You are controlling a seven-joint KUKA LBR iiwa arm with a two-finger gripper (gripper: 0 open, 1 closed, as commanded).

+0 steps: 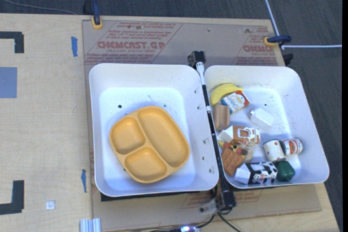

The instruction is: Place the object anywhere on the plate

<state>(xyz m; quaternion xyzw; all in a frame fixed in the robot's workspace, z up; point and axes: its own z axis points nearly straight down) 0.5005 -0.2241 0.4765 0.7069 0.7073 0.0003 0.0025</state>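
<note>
Dark carpet surrounds the surface point(43, 117). A yellow plate point(149, 143) sits bare in the left bin point(103, 84); candidate objects crowd the right bin point(310, 117). Tight clutter risks a missed or double grab. Claw state cannot be told.

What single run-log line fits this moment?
plate: bare, in left bin | toys: piled in right bin | placing: not yet done

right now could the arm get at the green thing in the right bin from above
Probably yes: the green object lies uncovered at the near edge of the right bin. The black-and-white cow-patterned item touching it could crowd the fingers.
</note>
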